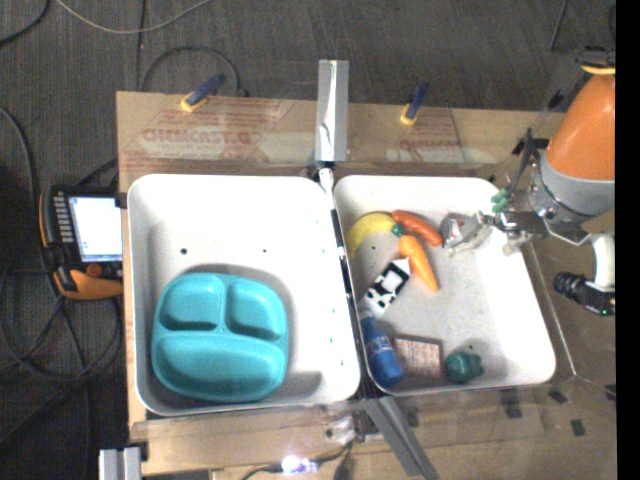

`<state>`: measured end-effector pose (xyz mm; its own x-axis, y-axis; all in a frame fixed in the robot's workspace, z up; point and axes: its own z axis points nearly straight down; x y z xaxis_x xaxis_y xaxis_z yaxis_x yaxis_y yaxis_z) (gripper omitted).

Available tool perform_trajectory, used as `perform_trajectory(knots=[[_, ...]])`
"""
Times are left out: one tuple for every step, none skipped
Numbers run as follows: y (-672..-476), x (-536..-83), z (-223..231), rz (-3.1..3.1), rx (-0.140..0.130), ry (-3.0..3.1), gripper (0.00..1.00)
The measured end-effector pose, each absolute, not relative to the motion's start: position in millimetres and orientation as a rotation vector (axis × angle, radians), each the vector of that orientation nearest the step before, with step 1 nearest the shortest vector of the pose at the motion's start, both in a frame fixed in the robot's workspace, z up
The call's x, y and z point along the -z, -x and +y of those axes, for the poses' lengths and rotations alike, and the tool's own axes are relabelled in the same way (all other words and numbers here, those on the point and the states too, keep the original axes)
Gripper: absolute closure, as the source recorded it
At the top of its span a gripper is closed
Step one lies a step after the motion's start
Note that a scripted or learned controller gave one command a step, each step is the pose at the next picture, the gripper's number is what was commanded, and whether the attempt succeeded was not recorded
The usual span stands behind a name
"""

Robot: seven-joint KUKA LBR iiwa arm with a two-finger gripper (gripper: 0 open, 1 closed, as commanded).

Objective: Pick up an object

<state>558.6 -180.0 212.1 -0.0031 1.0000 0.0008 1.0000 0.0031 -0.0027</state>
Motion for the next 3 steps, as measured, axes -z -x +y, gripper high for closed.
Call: perform_trajectory(knots=[[-572.7,-93,-138,-2.330,-0.001,2.108,0.00],[-573.3,-103,-138,-2.329,0.001,2.108,1.00],[-595.4,-217,-99,-2.235,-0.005,2.208,1.00]])
